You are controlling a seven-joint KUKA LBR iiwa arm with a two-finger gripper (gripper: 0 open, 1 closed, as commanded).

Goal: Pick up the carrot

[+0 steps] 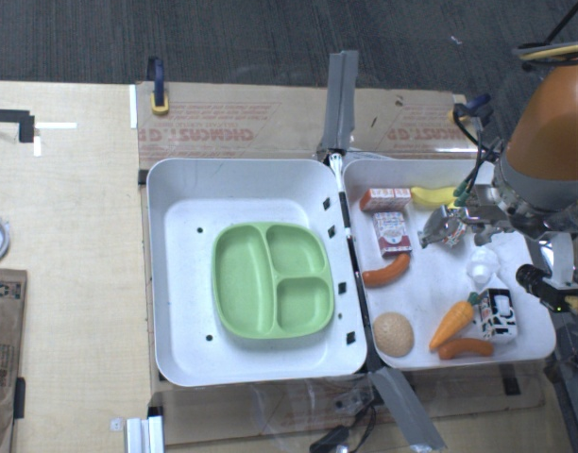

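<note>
Starting at the gripper (447, 226), we find it over the upper middle of the right bin (521, 352), at the end of the grey arm (544, 149) that enters from the right. Its metal fingers point left, but we cannot tell whether they are apart or together; nothing is visibly held between them.

Just above the gripper, a yellow banana (433, 196) lies near the bin's far wall. To the left of the gripper we note two small red-and-white boxes (389, 217), one lying crosswise at the top and one lengthwise below it. Below these, a reddish sausage (387, 271) lies at a slant close to the bin's left wall.

The carrot (452, 322), orange with a green top, lies tilted in the lower right part of the right bin, well apart from the gripper. Just beside it, to the right, stands a black-and-white carton (498, 313). A second orange piece (467, 348) lies flat beneath the carrot. A round tan ball (393, 333) rests to the carrot's left.

The left bin (171, 281) holds a green divided tray (272, 280) with three compartments.
</note>
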